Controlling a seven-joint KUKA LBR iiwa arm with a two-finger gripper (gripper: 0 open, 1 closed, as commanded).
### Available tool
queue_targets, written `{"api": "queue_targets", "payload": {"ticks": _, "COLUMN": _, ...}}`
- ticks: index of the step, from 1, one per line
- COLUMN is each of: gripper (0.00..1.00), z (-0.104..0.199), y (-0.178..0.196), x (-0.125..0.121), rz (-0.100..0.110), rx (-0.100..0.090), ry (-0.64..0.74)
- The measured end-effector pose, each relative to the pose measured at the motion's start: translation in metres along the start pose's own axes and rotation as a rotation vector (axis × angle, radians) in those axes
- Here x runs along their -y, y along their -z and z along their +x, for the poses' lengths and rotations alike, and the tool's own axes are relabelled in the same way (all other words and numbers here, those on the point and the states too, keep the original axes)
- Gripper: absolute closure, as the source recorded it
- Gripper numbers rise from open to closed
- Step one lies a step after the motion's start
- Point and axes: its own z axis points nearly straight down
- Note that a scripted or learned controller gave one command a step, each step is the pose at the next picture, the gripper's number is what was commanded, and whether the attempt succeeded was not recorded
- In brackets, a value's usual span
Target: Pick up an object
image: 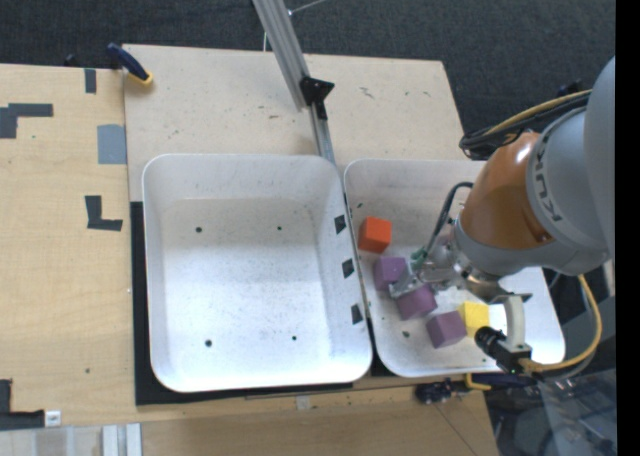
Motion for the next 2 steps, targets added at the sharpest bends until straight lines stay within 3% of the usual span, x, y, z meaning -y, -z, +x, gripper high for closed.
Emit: {"api": "queue_targets", "payload": {"ticks": 2, "gripper": 1.0, "z": 0.006, "y": 0.105, "x": 0.004, "rz": -0.008, "rx": 0.002, "ry": 0.0}}
